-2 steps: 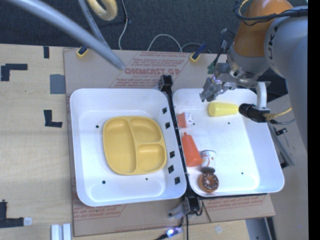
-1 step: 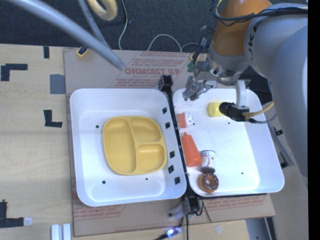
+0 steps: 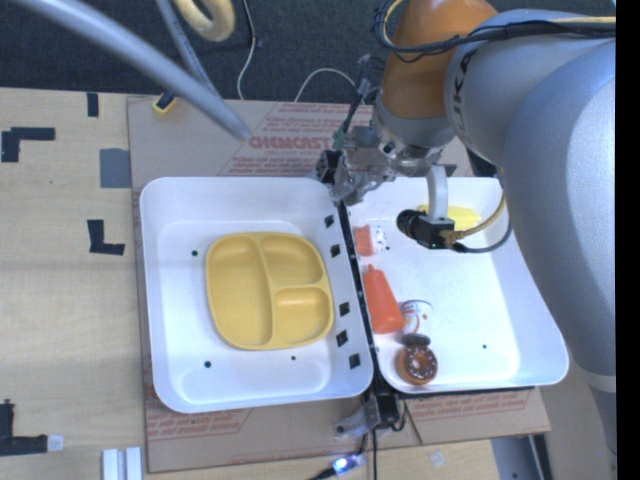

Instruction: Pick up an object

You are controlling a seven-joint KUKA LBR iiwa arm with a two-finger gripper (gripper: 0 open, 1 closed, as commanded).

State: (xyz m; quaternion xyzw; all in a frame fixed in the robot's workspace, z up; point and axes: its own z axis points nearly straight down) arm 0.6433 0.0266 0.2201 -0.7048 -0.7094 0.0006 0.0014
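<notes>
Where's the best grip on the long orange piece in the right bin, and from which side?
Probably mid-length, from straight above, closing across its narrow width. The orange piece lies flat, lengthwise beside the divider wall, so that is the slimmest span. Room on the wall side is tight, and a small round item crowds its lower end.

yellow thing [image 3: 463, 215] half hidden, arm [image 3: 560, 158] cut off right

A brown cardboard sheet [image 3: 290, 138] with red lettering lies at centre on the wooden bench [image 3: 60, 348]. Black tape marks [image 3: 95, 238] dot the bench's left side. A yellow loop [image 3: 218, 16] sits at the frame's top left.
</notes>
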